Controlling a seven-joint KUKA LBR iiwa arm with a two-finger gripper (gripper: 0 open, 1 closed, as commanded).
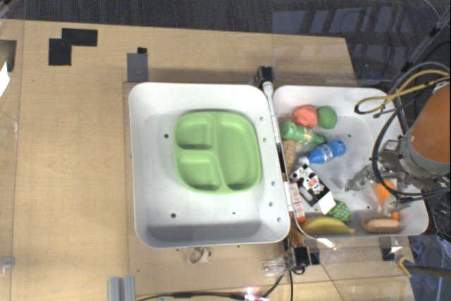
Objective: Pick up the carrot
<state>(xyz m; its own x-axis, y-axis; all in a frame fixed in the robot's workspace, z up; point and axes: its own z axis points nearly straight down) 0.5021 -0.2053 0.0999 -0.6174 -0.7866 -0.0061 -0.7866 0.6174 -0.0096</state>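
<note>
Tool [382,188] hangs directly over the carrot [385,194] in the right bin [352,96].

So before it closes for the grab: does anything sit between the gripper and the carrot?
Nothing visible does. The gripper hangs right over the carrot in the right bin. The hot dog lies just in front, not between them.

No readable text anywhere. The black-and-white carton [310,185] in the right bin [352,99] has markings, too small to read.
</note>
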